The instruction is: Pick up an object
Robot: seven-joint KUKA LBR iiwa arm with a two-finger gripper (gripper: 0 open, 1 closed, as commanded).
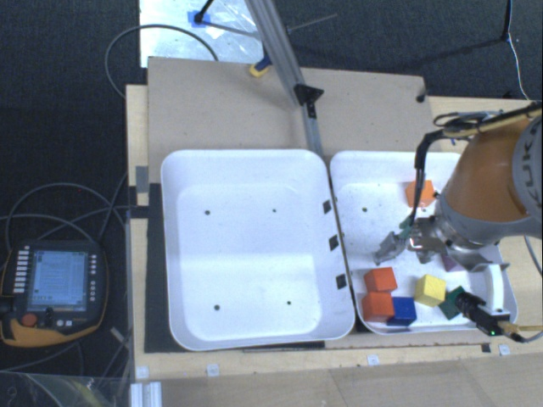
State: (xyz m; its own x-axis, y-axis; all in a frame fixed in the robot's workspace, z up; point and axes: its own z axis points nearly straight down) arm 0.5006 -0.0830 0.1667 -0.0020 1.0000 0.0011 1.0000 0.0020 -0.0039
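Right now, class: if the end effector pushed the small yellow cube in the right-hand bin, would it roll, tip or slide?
The small yellow cube has flat faces, so it would probably slide rather than roll. It looks solid and stiff, likely keeping its shape. The dark green block sits close beside it and may get nudged.

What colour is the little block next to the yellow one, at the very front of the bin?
Blue. The small block shows in the camera view, left of the yellow block.

The grey arm point(496, 185), orange-banded above the wrist, is extended from the right; the gripper point(399, 244) is lowered, pointing leftward.
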